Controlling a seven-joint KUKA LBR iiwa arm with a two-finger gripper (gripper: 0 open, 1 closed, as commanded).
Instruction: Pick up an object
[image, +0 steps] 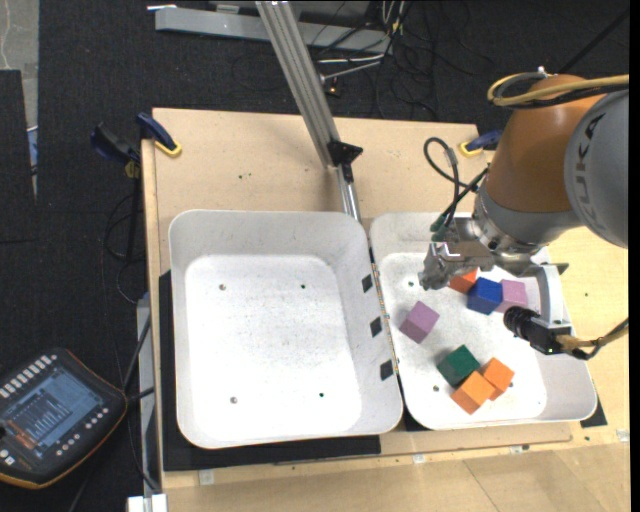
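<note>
The arm reaches in from the right, and its claw (437, 268) is low over the upper left part of the right bin (565, 405). I cannot tell the state of the claw. A purple cube (420, 321) lies on the bin floor just below the claw, apart from it. To the right of the claw a blue cube (486, 295) touches a pale pink cube (514, 293), with a small orange piece (461, 284) beside them, partly hidden. Lower, a green cube (459, 364) touches two orange cubes (484, 384). The left bin (190, 260) stands beside on the counter (250, 160).
</note>
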